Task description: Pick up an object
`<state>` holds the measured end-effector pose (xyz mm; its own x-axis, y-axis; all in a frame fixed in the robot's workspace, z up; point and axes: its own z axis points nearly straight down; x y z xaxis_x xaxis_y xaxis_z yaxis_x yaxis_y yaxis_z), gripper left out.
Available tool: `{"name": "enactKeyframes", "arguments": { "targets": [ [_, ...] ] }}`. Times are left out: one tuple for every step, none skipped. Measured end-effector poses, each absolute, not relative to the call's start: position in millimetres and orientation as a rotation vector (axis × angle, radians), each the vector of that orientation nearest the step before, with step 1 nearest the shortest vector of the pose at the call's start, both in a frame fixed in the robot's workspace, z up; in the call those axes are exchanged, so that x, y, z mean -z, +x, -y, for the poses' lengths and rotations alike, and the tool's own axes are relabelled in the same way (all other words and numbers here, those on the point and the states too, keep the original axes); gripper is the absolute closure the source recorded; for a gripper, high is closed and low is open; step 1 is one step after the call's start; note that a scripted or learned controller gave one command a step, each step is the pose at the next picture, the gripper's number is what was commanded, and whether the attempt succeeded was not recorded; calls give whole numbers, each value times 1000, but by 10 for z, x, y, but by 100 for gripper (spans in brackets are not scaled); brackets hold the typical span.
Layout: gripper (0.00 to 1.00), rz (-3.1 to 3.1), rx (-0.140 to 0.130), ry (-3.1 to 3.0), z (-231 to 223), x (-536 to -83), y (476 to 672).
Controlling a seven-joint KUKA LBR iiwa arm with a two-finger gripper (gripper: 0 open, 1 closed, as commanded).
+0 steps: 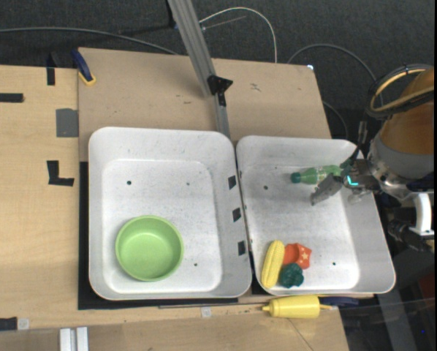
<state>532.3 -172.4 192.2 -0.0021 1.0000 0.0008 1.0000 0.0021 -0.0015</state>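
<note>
Gripper (328, 190), finger state unclear, by green bottle (315, 174) nr right bin (365, 265) far edge.

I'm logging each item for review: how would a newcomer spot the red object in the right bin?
Start at the right bin, the one nearer the arm, and go to its front edge. A small cluster lies there: a yellow piece, a dark green piece and the red object. It is the cluster's only red piece, with a small yellow mark on it.

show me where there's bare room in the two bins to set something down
Left white bin: bare behind and right of the round green bowl. Right white bin: bare middle floor. Crowded at the gripper beside a green bottle, and around the yellow, red and dark green toys.
</note>
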Motion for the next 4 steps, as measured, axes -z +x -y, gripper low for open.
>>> {"name": "enactKeyframes", "arguments": {
  "targets": [
    [0,2218,-8,-2216,1723,-1391,5204],
    [0,2223,-2,-2220,1724,-888,5207],
    [100,2223,-1,-2219,1716,-992,5206],
    [100,2224,2,-2221,1688,-1411,5216]
  ]
}}
